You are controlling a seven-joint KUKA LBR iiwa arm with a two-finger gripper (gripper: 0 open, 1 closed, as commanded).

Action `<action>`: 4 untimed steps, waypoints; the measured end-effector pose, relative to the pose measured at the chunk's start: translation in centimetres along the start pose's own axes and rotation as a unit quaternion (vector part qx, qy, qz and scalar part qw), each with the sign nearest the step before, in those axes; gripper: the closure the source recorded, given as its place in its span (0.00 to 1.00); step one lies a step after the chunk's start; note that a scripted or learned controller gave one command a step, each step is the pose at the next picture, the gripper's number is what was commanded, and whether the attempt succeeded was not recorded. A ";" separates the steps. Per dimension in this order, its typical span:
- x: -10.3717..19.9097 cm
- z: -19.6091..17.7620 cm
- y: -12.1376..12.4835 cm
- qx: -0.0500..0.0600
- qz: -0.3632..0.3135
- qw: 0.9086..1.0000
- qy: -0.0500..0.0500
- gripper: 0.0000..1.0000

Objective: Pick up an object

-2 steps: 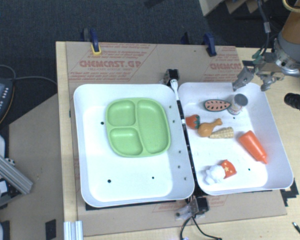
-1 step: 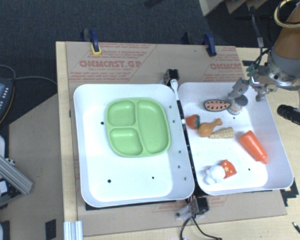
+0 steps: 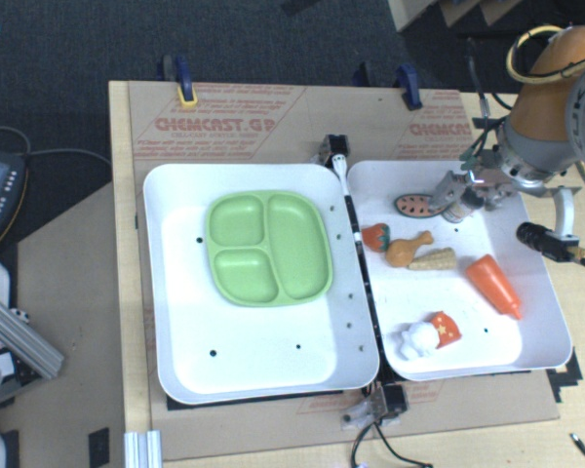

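Brown board (image 3: pixel 273 115) over the table, clamps (image 3: pixel 185 81) along its far edge; dark carpet beyond. Two white bins: left bin (image 3: pixel 175 359) with a green divided plate (image 3: pixel 270 247); right bin (image 3: pixel 536 349) with watermelon slice (image 3: pixel 413 204), drumstick (image 3: pixel 408 250), corn (image 3: pixel 432 259), carrot (image 3: pixel 493 285), red-and-white toy (image 3: pixel 429 333). Gripper (image 3: pixel 454 199) low beside the slice; open or closed, cannot tell.

Grey arm (image 3: pixel 546 115) reaching in from right, pincer (image 3: pixel 452 206) pointed down-left

Arm (image 3: pixel 556 86) cut off at right.
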State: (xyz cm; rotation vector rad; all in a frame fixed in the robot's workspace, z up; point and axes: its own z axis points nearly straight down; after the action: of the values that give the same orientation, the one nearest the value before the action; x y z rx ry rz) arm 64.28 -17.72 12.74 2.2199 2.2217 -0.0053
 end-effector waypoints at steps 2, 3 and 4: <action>0.0 3.1 0.1 -0.002 0.000 1.000 0.000 1.00; 0.2 -3.3 0.1 -0.004 0.000 1.000 0.000 1.00; -0.1 -9.2 -0.7 -0.004 0.001 1.000 0.000 1.00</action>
State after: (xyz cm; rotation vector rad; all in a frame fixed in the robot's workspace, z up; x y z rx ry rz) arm 63.59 -17.79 21.95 2.2185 2.2168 0.0039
